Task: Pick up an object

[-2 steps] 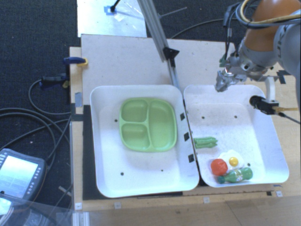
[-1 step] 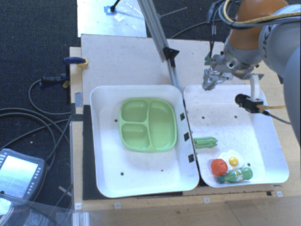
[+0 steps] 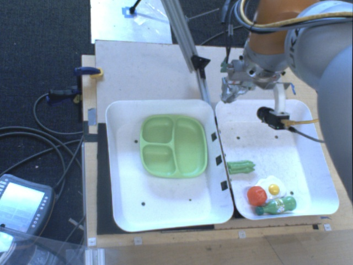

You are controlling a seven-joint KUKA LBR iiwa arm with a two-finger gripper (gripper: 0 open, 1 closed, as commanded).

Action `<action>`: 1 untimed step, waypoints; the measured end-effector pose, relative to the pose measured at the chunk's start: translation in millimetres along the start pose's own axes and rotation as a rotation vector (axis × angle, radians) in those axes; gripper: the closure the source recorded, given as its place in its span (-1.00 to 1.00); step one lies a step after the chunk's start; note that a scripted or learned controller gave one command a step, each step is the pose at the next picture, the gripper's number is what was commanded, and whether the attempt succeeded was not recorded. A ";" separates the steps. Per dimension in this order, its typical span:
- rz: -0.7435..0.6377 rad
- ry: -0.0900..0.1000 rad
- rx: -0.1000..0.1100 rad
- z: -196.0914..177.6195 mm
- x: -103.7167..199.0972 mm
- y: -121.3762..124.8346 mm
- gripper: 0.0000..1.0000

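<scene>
My gripper (image 3: 229, 93) hangs over the back left corner of the right bin (image 3: 309, 153), well above its floor, with nothing visibly in it. The bin's items lie far from it, toward the front. A green pea pod (image 3: 241, 167) rests by the bin's left wall. Near the front edge sit a red tomato (image 3: 256, 195), a toy fried egg (image 3: 272, 187) and a small green bottle (image 3: 277, 205) lying on its side, all packed close together.
A green divided plate (image 3: 174, 146) lies in the left bin (image 3: 127, 192). A slanted metal pole (image 3: 185, 35) crosses behind the bins near the gripper. A black cabled fitting (image 3: 273, 117) hangs off the arm over the right bin's back.
</scene>
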State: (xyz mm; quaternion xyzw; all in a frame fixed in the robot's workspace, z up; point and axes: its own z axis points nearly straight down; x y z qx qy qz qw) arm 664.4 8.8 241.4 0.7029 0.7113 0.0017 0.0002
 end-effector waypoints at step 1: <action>0.000 0.000 0.002 12.8 57.0 -0.1 1.00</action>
